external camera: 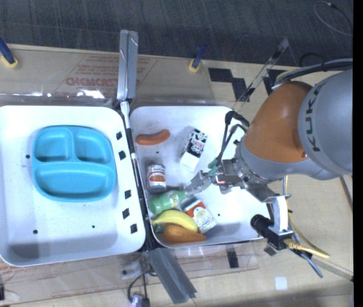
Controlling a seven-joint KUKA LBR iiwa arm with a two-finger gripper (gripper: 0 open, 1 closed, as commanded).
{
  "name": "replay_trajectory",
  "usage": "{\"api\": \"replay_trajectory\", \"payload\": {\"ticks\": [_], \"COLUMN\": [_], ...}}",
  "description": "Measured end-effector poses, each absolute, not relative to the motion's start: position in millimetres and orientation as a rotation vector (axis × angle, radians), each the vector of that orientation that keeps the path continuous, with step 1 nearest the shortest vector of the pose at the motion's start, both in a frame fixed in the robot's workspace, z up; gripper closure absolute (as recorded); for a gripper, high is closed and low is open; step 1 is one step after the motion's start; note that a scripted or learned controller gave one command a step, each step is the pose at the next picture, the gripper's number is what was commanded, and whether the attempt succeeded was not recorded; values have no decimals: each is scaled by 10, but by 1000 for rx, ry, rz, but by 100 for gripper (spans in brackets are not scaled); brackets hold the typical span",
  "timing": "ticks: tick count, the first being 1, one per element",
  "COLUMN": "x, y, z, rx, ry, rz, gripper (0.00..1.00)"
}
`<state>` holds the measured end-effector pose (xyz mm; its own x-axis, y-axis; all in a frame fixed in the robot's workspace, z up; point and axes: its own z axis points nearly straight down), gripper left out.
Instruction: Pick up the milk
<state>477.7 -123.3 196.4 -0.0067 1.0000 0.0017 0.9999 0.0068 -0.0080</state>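
Best done by centring gripper point(201, 179), grip state impossible to tell, squarely over milk carton point(194, 147) before closing.

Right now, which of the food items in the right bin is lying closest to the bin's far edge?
The sausage, a reddish-brown link lying near the far left corner. The milk carton sits just nearer beside it, and the can, banana and the rest lie lower down.

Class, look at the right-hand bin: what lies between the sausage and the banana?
In the camera view, between the sausage and the banana lie a small can and, below it, a green bottle.
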Motion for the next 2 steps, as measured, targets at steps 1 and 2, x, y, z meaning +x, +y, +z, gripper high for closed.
{"api": "replay_trajectory", "payload": {"ticks": [1,2], "x": [5491,6206], "y": [-1942,-1791], "z": [1874,1223], "rx": [-2195,-2061], "ry": [-2241,-2367], "rz": [5,4], "gripper": [0,0]}}
